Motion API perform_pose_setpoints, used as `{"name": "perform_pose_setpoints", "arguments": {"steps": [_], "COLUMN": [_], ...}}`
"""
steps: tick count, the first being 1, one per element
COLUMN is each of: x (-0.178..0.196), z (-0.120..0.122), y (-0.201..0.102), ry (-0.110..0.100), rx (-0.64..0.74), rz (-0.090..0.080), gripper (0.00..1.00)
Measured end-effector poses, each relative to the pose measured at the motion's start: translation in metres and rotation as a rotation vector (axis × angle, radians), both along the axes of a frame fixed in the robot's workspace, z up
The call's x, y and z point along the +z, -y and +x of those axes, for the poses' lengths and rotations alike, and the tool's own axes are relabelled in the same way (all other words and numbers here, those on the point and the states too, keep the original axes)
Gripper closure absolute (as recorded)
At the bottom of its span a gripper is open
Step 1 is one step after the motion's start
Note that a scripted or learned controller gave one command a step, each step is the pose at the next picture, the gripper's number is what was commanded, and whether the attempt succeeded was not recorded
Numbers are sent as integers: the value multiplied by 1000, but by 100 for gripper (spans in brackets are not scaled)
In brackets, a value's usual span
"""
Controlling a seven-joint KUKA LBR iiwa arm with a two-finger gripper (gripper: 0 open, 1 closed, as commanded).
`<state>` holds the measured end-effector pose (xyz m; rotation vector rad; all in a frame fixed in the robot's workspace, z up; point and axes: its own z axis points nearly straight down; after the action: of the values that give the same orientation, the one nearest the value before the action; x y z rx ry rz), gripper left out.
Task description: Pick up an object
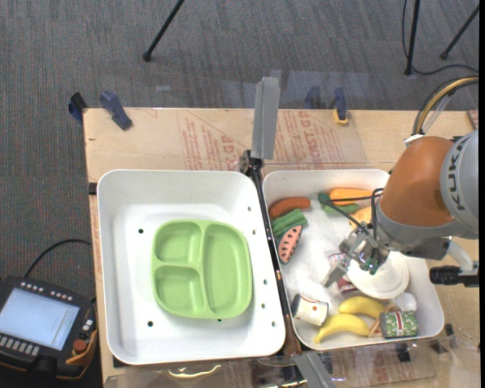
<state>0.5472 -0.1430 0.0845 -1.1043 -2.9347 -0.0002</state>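
Plywood bench over grey carpet, two white bins; we saw a green divided plate in the left bin; gripper low in the right bin, near bananas, watermelon slice, sausage; finger spread we could not tell.

Robot lab: tripod legs, teach pendant

Grey carpet floor, tripod legs at 12 and 1 o'clock, plywood bench, teach pendant at 8.
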Motion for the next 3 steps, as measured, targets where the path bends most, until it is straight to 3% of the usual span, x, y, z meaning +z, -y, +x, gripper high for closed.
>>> {"name": "perform_pose_setpoints", "arguments": {"steps": [1,2,3], "x": [0,8,7], "z": [-41,-39,-40], "y": [-22,-23,-23], "ry": [0,3,0], "rx": [-70,-65,-65], "rz": [-1,0,0], "gripper": [0,100,0]}}
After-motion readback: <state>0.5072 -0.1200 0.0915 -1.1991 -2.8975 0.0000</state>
